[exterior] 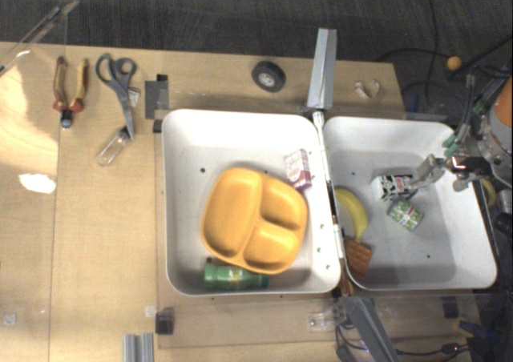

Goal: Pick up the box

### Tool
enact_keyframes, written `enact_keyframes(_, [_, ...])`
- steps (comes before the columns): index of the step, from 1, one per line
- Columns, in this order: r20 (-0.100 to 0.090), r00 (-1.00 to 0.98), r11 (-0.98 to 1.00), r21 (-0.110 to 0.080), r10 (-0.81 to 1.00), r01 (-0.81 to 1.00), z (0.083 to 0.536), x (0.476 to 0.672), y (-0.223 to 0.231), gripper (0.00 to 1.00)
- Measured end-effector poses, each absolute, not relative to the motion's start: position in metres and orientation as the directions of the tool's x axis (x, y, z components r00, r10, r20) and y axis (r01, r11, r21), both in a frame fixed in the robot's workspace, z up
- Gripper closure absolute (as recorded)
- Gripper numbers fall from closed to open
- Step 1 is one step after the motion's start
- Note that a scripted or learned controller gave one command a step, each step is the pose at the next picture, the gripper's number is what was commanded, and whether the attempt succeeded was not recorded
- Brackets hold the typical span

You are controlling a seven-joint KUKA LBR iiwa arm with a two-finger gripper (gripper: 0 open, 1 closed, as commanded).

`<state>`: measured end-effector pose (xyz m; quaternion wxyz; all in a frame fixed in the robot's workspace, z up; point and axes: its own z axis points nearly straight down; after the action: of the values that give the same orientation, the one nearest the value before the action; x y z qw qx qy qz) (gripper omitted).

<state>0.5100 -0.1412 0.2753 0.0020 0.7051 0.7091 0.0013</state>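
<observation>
Tool [418,178] hangs over the right bin [449,272], its state I cannot tell, tip right by the small carton box [394,186]; looks light, crushable, so pinch its flat sides gently

A yellow divided tray [255,229] filled the left bin [180,192] at centre frame; scissors [120,84] and pliers [67,88] lay upper left.
</observation>
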Motion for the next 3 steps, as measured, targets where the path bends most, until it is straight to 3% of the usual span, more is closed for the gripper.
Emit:
enact_keyframes(1, [-0.001, -0.128, 0.128, 0.004, 0.992, 0.992, 0.228, 0.560, -0.116, 0.00])
enact_keyframes(2, [-0.003, -0.175, 0.175, 0.013, 0.984, 0.984, 0.089, 0.603, -0.110, 0.00])
enact_keyframes(3, [-0.002, -0.255, 0.255, 0.006, 0.967, 0.967, 0.087, 0.668, -0.098, 0.00])
